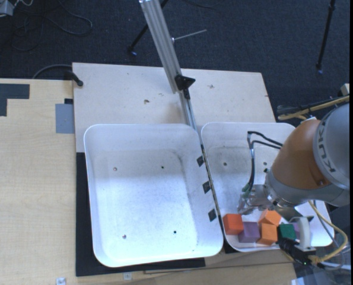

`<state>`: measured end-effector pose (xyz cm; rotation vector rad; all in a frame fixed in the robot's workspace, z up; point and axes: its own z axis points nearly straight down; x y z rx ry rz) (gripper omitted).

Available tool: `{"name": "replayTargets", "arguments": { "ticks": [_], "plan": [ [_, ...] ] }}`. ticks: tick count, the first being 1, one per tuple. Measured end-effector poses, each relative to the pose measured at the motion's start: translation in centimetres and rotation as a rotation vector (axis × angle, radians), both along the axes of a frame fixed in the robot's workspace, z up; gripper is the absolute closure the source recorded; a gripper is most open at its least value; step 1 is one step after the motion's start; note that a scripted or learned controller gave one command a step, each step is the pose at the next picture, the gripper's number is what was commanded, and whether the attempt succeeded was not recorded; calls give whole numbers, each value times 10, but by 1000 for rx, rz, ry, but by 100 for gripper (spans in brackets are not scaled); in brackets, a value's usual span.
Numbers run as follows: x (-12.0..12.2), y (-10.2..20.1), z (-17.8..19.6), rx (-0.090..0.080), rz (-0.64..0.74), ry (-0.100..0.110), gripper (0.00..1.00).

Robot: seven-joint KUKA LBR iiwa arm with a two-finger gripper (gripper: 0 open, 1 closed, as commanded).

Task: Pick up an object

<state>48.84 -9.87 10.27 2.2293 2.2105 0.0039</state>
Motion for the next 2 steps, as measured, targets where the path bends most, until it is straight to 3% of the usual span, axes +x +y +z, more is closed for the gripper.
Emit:
{"name": "replayTargets", "arguments": {
  "ticks": [1, 2],
  "plan": [
    [-2, -51, 11, -3, 5, 3, 100],
    [-1, -48, 11, 1, 8, 3, 0]
  ]
}}
